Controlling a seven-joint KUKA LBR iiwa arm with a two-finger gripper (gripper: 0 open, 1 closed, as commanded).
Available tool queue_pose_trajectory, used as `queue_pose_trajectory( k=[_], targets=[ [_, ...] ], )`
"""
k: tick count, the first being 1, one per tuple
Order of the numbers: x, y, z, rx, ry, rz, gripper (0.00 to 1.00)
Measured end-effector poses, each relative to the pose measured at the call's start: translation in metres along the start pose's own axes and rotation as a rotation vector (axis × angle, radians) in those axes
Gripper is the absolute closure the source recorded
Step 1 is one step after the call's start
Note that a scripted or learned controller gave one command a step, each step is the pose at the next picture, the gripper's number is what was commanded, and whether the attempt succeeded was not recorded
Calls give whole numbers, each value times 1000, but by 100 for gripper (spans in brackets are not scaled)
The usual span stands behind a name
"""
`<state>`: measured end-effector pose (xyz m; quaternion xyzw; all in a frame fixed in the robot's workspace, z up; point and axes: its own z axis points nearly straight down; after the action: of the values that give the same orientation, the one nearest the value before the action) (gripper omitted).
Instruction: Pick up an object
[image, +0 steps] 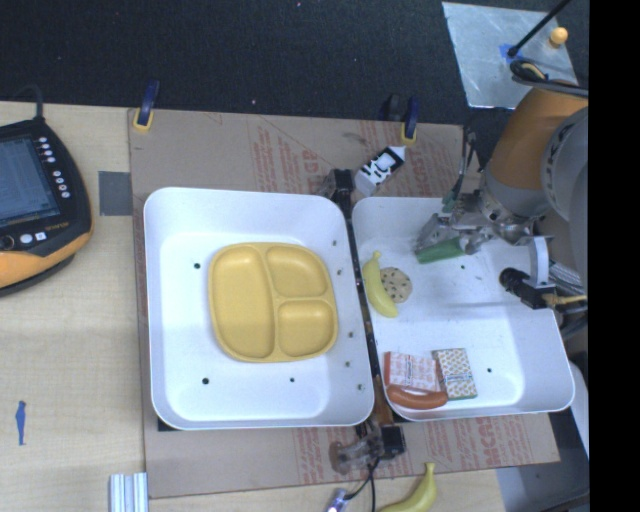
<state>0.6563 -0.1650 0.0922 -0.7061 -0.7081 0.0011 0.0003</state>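
My gripper (452, 236) hangs low over the far part of the right bin (520, 330), at the end of the grey arm with the orange band (530, 140). A small green object (438, 254) lies right under it, partly covered; whether they touch I cannot tell. Further left in the same bin are a small yellow banana (376, 288) and a round speckled cookie (397, 285). At the bin's near edge lie a reddish sausage (416, 398), a red-and-white packet (410, 369) and a patterned packet (456, 371).
The left bin (170, 330) holds a yellow divided plate (272, 300). A teach pendant (35, 205) lies at the far left of the bench. A black-and-white item (380, 167) sits behind the bins, and another banana (415, 492) lies in front.
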Motion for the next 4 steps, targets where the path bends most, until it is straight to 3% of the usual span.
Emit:
queue_pose_trajectory(
  k=[1, 2, 3, 4],
  targets=[
    [33, 0, 0, 4, 0, -3, 0],
    [32, 0, -10, 7, -1, -5, 100],
    [-26, -14, 0, 3, 2, 1, 100],
    [50, 1, -44, 0, 1, -3, 100]
  ],
)
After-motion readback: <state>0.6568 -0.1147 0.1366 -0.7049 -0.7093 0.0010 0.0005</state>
